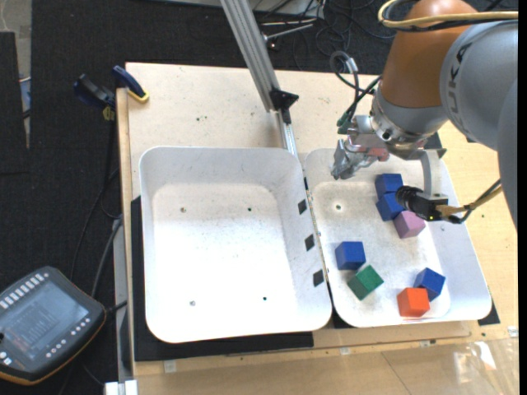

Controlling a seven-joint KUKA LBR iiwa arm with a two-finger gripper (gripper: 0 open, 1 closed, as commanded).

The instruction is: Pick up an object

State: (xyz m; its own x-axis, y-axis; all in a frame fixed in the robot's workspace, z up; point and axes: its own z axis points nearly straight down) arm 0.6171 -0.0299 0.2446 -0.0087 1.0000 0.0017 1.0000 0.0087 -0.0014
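Observation:
The right bin (469,290) holds several blocks. Two blue blocks (389,194) sit stacked or touching near the back, with a purple block (408,224) just in front of them. A blue block (350,254) and a green block (365,281) lie mid-bin. An orange block (413,302) and another blue block (430,282) rest at the front right. My gripper (344,164) hangs over the bin's back left corner, left of the stacked blue blocks, with nothing seen between its fingers.
The left bin (165,220) stands beside the right one. A slanted aluminium bar (251,44) runs down to the bins' junction. A blue and yellow clamp (111,89) grips the bench's left edge. A teach pendant (41,323) lies at lower left.

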